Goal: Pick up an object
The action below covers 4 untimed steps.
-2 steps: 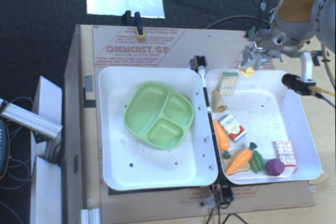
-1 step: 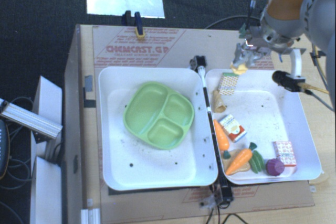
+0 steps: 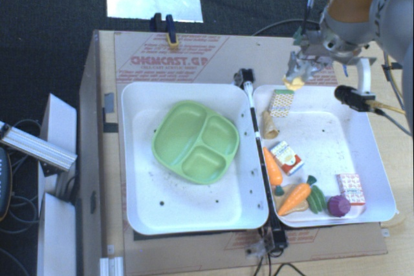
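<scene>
While the grey arm is reaching in from the right, its claw (image 3: 303,71) is hanging over the far left corner of the right bin (image 3: 377,139), just at the rim. A small pale yellow piece (image 3: 294,82) is showing right under the claw's tip, touching it or nearly so. From where I am standing I cannot tell whether the claw is gripping it, or how far open it is.

Just near of the yellow piece, a little patterned box (image 3: 281,102) is leaning against the bin's far left side, with a tan scrap (image 3: 268,125) beside it. Further toward the near side, a red and white carton (image 3: 286,157) is lying next to an orange carrot (image 3: 272,168). Along the near wall, a second carrot (image 3: 294,198), a green vegetable (image 3: 315,198), a purple ball (image 3: 338,205) and a red-patterned box (image 3: 350,187) are crowding together.

The left bin (image 3: 139,203) is carrying a green divided plate (image 3: 197,142), well apart from the claw. Both bins are sitting on the table (image 3: 194,52).
</scene>
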Each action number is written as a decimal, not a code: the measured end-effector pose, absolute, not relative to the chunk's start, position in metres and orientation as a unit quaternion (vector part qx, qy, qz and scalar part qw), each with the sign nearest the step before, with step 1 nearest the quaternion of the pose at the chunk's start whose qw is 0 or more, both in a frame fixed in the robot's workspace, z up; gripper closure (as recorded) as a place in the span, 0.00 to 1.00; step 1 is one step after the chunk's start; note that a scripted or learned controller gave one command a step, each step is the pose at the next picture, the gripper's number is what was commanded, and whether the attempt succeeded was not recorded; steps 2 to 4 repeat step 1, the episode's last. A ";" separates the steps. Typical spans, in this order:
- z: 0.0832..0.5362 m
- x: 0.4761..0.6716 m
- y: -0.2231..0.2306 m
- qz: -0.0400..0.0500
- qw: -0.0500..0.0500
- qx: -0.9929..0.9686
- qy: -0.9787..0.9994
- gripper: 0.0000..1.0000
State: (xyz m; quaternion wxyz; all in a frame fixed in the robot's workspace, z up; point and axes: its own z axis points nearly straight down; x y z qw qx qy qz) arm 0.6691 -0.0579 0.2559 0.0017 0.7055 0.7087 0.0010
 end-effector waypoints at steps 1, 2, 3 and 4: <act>0.261 0.653 -0.070 0.001 0.001 0.707 0.707 1.00; 0.261 0.653 -0.070 0.001 0.001 0.707 0.707 1.00; 0.261 0.653 -0.070 0.001 0.001 0.707 0.707 1.00; 0.261 0.653 -0.070 0.001 0.001 0.707 0.707 1.00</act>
